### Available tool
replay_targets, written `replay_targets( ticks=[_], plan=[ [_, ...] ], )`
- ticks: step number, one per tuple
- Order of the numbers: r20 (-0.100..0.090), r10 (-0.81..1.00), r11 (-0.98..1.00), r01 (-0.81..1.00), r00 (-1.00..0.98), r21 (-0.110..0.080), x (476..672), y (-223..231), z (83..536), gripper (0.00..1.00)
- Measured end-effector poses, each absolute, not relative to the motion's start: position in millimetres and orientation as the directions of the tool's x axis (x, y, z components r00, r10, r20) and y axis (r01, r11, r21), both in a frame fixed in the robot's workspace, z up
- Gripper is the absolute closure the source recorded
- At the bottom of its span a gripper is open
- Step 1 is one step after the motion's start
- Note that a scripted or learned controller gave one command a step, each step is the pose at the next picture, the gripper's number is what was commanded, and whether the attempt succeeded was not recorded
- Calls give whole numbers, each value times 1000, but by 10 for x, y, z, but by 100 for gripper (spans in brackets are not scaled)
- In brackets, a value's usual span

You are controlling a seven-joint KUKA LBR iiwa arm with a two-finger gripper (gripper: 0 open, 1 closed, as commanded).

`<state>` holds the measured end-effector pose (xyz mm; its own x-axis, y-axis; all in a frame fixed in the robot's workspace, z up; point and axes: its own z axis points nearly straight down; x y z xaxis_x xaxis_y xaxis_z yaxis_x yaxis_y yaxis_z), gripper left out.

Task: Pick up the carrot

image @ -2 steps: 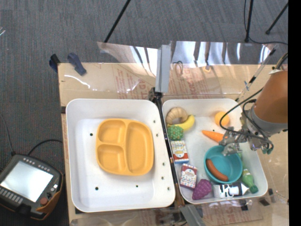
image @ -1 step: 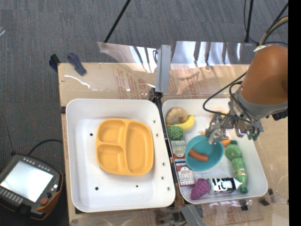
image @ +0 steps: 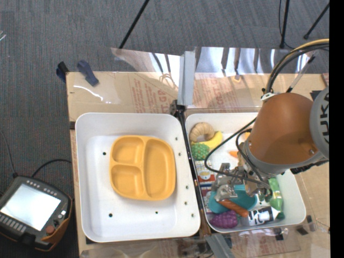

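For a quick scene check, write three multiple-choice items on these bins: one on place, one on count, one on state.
1. Where does the carrot lie?
A. right bin
B. left bin
C. on the floor

2. How many compartments has the yellow plate?
A. two
B. three
C. five

3. What is the carrot's state?
A. hanging in the air
B. standing upright on the plate
C. lying among toys under the gripper

Answers: 1 A, it lies in the right bin on a teal item; 2 B, three hollows show; 3 C, it rests flat below the gripper.
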<state>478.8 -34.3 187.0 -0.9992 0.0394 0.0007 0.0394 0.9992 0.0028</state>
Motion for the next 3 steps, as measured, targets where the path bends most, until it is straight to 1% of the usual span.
replay_targets(
  ticks=[1,2,3],
  plan=[
    [0,-103,995,-103,-995,1,4762,-968,1661,100],
    [1,-64,998,-64,-998,1,5055,-1881,1447,100],
    [-8,-20,1000,-20,-1000,-1,5553,-2101,2027,100]
  ],
)
